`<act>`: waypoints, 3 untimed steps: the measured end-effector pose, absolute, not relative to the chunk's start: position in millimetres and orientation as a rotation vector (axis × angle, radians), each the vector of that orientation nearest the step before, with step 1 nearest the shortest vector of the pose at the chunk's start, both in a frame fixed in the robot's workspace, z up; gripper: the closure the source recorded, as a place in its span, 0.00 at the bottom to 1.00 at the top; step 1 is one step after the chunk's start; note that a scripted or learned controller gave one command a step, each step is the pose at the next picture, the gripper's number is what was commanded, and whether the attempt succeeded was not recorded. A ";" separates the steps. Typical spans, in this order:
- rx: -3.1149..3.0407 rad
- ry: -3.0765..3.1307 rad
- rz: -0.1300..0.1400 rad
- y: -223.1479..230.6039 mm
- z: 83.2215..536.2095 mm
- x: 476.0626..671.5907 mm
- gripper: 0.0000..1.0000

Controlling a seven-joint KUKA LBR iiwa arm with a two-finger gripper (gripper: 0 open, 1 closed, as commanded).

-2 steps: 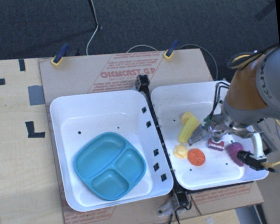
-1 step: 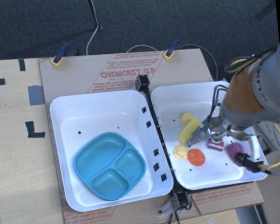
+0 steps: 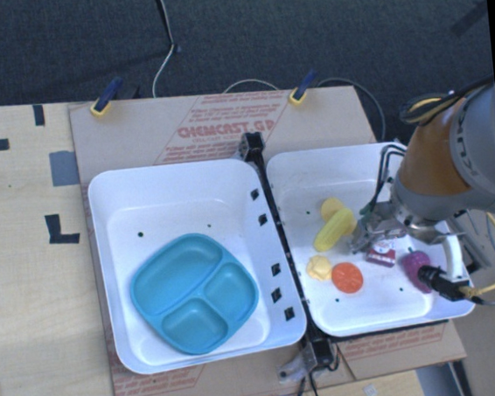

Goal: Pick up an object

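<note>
The worktop [image 3: 25, 260] carries 2 white bins side by side. The left bin [image 3: 107, 199] holds a blue divided plate [image 3: 194, 291]. In the right bin [image 3: 298, 178], the arm's tool [image 3: 366, 237] hangs low just beside a yellow corn-shaped toy [image 3: 333, 226]. Nearby lie a small yellow piece [image 3: 318, 268], touching an orange round toy [image 3: 347, 278], then a small red-and-white item [image 3: 380, 256] and a purple object [image 3: 414, 263]. I cannot tell whether the tool is spread or pressed together.
</note>
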State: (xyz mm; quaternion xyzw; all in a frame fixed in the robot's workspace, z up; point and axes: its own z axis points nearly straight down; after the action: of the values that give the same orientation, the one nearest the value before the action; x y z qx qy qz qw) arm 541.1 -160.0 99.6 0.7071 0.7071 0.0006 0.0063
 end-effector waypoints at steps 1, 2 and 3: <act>2.218 2.222 0.002 -153.0 149.6 534.5 1.00; 2.218 2.221 0.002 -157.0 194.3 540.7 1.00; 2.218 2.222 0.002 -156.7 226.2 541.5 1.00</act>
State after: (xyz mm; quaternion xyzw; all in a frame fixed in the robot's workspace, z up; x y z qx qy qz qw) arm 541.5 -156.7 226.2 0.7066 0.7077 0.0006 0.0011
